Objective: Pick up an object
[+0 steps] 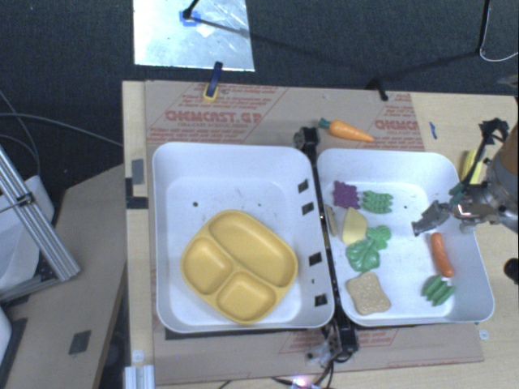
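Note:
My gripper [430,218] hangs over the right side of the right bin [405,168], just above and left of the top end of an orange-red sausage [440,254]. Nothing shows in its grasp. Also in this bin lie purple grapes [346,193], a green ridged vegetable [376,202], a yellow wedge [353,225], a green leaf [369,250], a slice of bread [368,292] and green pea pods [438,290].
The left bin [186,177] holds a yellow divided plate [238,264]. A toy carrot [346,130] lies on the cardboard behind the bins. The arm's wrist [495,201] comes in over the right bin's right rim. A metal frame [32,217] stands at far left.

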Controlling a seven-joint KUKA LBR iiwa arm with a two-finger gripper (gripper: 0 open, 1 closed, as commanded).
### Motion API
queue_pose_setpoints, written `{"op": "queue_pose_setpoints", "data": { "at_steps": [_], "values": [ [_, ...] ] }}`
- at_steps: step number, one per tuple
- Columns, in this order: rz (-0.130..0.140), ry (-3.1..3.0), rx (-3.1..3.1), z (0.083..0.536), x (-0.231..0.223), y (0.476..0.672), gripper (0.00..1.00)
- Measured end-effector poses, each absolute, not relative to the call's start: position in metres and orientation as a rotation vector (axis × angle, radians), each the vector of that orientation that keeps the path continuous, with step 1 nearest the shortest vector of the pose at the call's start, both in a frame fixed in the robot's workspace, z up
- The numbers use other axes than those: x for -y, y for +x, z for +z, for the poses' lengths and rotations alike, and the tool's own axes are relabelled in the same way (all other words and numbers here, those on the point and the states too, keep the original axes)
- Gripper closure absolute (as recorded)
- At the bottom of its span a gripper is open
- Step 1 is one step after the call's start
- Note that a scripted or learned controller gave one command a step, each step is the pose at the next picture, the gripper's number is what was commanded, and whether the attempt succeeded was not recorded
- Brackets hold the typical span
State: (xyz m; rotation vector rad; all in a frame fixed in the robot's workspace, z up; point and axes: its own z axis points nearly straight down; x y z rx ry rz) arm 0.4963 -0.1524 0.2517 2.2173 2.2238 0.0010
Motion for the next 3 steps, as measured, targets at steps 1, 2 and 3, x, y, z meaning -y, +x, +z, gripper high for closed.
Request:
{"op": "queue_pose_setpoints", "data": {
  "at_steps": [1, 2, 3],
  "values": [
    [0.006, 2.206, -2.237, 0.181, 0.070, 0.578, 0.00],
    [-0.013, 2.233, -2.226, 0.083, 0.085, 0.498, 0.00],
    [0.001, 2.221, -2.217, 0.085, 0.127, 0.511, 0.00]
  ]
}}
